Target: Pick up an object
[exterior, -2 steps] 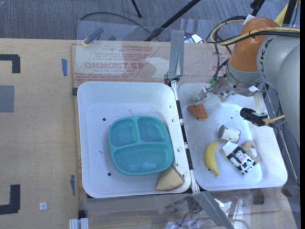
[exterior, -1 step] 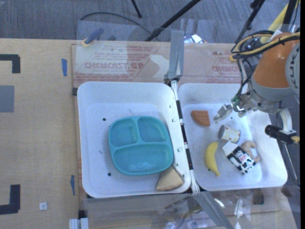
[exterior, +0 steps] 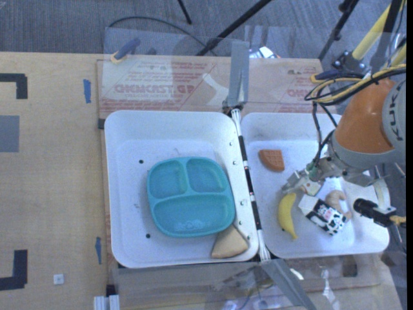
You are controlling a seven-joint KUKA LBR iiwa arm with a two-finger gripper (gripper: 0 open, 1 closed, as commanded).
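Observation:
My gripper (exterior: 302, 185) hangs low over the middle of the right bin (exterior: 284, 126), open, with nothing between its fingers. Just below and left of it lies a yellow banana (exterior: 286, 216), its upper end close to the left fingertip. An orange waffle-like piece (exterior: 271, 159) lies to the upper left of the gripper. A black-and-white cow-patterned item (exterior: 328, 217) and a small beige object (exterior: 335, 199) sit to the gripper's lower right, partly under the wrist.
The left bin (exterior: 122, 134) holds a teal divided plate (exterior: 190, 196) and a tan wedge (exterior: 229, 245) at its front right corner. A raised divider (exterior: 245, 173) separates the bins. Cables and the orange-banded arm (exterior: 364, 124) crowd the right side.

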